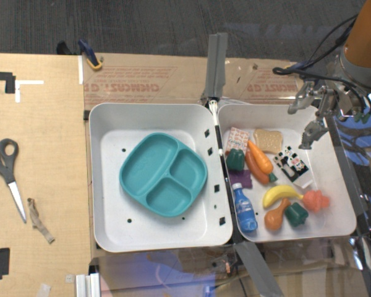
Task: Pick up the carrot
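- Carrot (258, 160) lies in the right bin (340, 184), slanted, between a green pepper (235, 159) and a black-and-white dice block (292, 162), with a toast slice (268, 140) just above its tip.
- Gripper (313, 130) hovers over the bin's upper right part, up and to the right of the carrot, well apart from it and holding nothing.
- Whether its fingers are parted cannot be told.

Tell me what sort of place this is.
Probably a robot test bench: two white bins side by side, toy food like a carrot, scissors on cardboard, and a pincer overhead.
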Controlling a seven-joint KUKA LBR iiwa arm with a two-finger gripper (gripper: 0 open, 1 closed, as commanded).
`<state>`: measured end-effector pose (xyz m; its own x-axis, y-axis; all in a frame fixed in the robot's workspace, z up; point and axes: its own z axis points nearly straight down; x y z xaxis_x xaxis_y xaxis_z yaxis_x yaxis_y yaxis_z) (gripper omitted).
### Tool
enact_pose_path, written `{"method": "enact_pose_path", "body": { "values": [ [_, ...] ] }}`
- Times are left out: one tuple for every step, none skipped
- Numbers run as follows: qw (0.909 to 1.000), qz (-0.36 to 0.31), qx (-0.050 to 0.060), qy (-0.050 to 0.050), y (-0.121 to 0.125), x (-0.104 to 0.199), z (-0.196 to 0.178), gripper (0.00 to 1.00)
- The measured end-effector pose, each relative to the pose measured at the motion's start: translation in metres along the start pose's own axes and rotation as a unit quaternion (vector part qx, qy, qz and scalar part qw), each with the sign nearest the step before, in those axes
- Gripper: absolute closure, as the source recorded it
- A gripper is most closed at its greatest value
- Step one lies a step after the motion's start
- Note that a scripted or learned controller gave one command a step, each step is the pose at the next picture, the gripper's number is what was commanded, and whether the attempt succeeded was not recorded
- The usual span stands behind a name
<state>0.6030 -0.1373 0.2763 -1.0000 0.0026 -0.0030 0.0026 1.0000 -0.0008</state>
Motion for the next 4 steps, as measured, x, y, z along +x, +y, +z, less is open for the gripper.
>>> {"method": "enact_pose_path", "body": {
  "values": [
    [0.9995,-0.031,-0.001,0.0,0.072,-0.01,0.084,0.0],
    [0.996,-0.089,0.0,-0.002,0.046,-0.02,0.172,0.0],
    [0.9964,-0.085,0.001,-0.009,0.017,0.0,0.175,0.0],
    [0.9964,-0.085,0.002,-0.008,0.021,-0.027,0.175,0.0]
  ]
}}
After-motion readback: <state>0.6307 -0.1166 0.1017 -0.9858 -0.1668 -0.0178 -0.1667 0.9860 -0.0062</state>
